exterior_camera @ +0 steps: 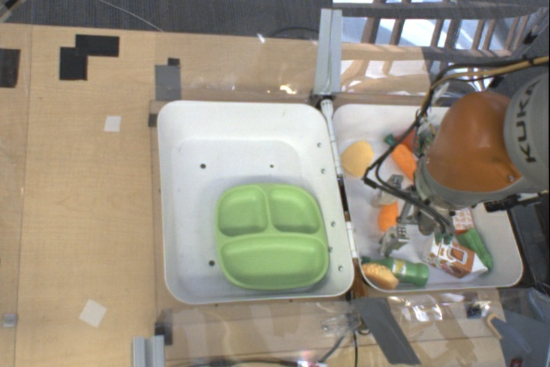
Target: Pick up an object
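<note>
**Camera view: gripper low in the right bin, among small objects**

Camera view, looking down at a slant: the right bin [513, 271] holds a scatter of small things that could be picked. A pale yellow rounded object [357, 157] lies near the bin's left wall, towards its far half. An orange carrot-shaped piece [402, 159] lies just beside it to the right, partly under the arm. A smaller orange piece [388, 215] sits closer to the middle of the bin. At the near edge a green bottle-like object [411, 272] lies on its side, touching a tan, bread-like item [378, 273] at its left end. To the right of these lies a small red-and-white carton [451, 256], with a green elongated thing [478, 250] against its right side.

The gripper [400, 234] hangs low over the middle of this bin, between the smaller orange piece and the carton, above the green bottle-like object. Whether its jaws are apart or together cannot be told here, and nothing can be seen clamped in it. The arm [471, 143] comes in from the right, its orange band covering much of the bin's far right part, with black cables looping beside it.

The left bin [180, 150] touches the right one along a shared wall. It holds a light green divided tray [272, 236], three compartments, lying flat in the near half. Both bins rest on the light wooden worktop [77, 211], which carries black square markings near its far left.
</note>
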You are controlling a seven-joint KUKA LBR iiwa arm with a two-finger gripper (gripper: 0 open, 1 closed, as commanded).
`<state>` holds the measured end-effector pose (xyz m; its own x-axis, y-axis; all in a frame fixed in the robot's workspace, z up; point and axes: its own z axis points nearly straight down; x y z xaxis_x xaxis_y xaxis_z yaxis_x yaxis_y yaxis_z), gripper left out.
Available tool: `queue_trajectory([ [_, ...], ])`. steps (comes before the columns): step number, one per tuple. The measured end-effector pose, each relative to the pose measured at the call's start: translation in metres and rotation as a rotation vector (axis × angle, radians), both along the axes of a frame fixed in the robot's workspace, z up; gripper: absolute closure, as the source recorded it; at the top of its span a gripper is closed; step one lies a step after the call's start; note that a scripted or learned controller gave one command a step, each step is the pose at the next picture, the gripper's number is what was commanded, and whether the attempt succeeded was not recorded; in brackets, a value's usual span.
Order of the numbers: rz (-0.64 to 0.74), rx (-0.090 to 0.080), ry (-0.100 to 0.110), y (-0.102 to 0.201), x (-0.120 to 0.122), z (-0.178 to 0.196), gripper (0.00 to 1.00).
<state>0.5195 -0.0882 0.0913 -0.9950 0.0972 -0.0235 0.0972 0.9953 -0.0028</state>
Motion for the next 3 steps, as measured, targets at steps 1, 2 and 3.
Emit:
queue_trajectory([
  [1, 0.005, -0.001, -0.017, 0.001, 0.005, 0.014, 1.00],
  [2, 0.006, 0.000, -0.016, 0.001, 0.005, 0.014, 0.00],
  [3, 0.086, 0.003, 0.009, -0.006, 0.022, -0.001, 0.00],
])
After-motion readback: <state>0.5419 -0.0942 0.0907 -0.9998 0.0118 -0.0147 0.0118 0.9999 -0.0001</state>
